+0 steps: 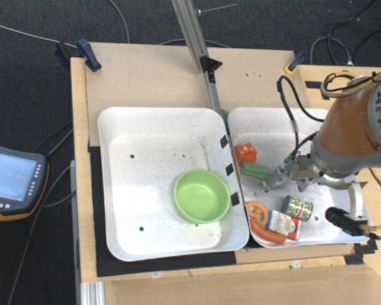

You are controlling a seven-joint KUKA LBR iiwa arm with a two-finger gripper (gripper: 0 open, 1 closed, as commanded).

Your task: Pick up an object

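My gripper (pixel 275 180) is low in the right bin (pixel 267 122), reaching in from the right. Its tip lies just right of a green oblong object (pixel 255 170), close to it or touching. A red-orange object (pixel 245 152) sits just behind the green one, near the divider. In front of the gripper lie a small green-and-white can (pixel 299 208), a white and red carton (pixel 283 223) and an orange curved piece (pixel 258 215) at the bin's front edge. The arm's orange band (pixel 350 129) hides the bin's right side.
The left bin (pixel 146 145) holds a light green bowl (pixel 202 196) near its front right corner. A metal pole (pixel 190 24) slants down to the divider between the bins. Black cables (pixel 291 110) loop over the right bin's back. A handheld pendant (pixel 13 182) lies left of the bench.
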